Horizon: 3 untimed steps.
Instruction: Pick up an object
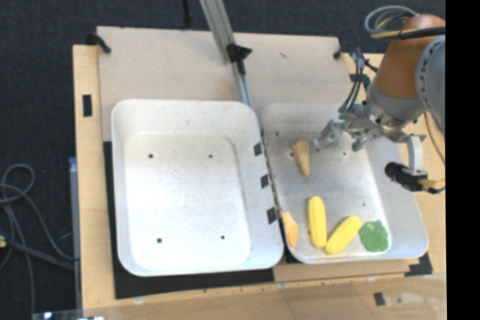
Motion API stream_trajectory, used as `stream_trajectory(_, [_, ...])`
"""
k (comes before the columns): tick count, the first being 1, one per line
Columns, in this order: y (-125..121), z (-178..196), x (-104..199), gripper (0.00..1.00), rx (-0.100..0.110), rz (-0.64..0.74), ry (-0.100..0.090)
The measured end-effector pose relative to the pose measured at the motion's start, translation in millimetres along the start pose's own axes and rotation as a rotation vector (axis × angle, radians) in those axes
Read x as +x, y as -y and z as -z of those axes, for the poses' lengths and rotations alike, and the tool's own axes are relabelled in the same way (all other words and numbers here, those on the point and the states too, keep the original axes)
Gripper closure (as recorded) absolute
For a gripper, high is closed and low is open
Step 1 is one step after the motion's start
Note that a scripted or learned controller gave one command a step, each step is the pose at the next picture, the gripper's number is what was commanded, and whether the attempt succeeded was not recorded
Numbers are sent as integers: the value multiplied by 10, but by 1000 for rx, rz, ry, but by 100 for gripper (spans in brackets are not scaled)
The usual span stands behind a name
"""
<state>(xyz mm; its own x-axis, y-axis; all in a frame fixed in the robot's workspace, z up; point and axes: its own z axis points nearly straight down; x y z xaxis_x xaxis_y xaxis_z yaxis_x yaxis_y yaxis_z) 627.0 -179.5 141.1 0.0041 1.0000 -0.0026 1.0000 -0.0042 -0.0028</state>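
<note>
In the right bin point(341, 183) lie a tan wedge point(301, 158), a yellow corn cob point(317, 221), a yellow banana-like piece point(343, 234), a green lump point(373, 236) and an orange piece point(289, 228) against the left wall. My gripper point(342, 141) hangs over the bin's far part, just right of and slightly beyond the tan wedge. Its fingers are spread open with nothing between them. The grey arm with its orange band point(401, 67) comes in from the right.
The left bin point(187, 183) sits beside the right one, their rims touching along the middle. A slanted metal pole point(214, 4) rises from behind the bins. Cables trail at the bench's left edge point(19, 198).
</note>
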Motion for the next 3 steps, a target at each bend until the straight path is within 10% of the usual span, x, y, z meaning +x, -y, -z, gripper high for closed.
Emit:
stream_trajectory(1, [-21,146,-7,100,-9,-3,-1])
stream_trajectory(3, [-26,949,-66,100,-7,1,-2])
